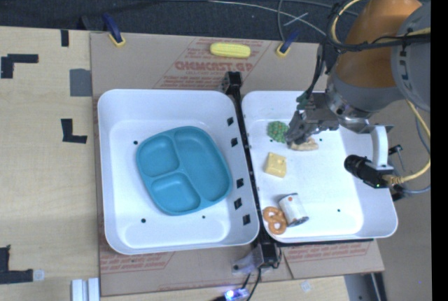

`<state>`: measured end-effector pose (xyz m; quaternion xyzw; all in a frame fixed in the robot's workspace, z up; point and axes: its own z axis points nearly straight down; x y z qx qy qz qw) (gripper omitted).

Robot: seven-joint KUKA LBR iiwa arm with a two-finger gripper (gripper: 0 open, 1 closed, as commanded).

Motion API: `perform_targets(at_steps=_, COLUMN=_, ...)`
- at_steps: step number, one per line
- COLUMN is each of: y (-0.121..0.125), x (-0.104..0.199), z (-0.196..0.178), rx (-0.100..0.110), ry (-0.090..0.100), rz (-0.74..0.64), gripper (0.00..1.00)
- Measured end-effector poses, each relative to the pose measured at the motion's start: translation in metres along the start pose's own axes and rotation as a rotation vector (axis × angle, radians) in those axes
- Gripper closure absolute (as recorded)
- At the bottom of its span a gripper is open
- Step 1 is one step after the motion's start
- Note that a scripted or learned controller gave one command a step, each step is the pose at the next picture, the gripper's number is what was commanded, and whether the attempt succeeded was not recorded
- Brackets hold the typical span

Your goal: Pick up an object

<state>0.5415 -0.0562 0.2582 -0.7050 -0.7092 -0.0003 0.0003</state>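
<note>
Here the gripper (302,130) is low in the right bin (364,219), over a tan piece (305,145) beside the green item (278,130), prob lining up a pick; can't tell its state. Cheese wedge (276,165), pretzel (274,219), can (292,208) lie nearer the front, apart
</note>
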Motion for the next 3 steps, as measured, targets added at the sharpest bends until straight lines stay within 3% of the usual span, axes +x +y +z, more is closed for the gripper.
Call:
perform_targets(at_steps=1, y=0.023, x=0.041, z=0.019, rx=0.002, ry=-0.001, rz=0.001, gripper=1.0)
perform_targets(at_steps=3, y=0.077, x=0.13, z=0.016, rx=0.0, ry=0.0, rz=0.0, gripper=1.0)
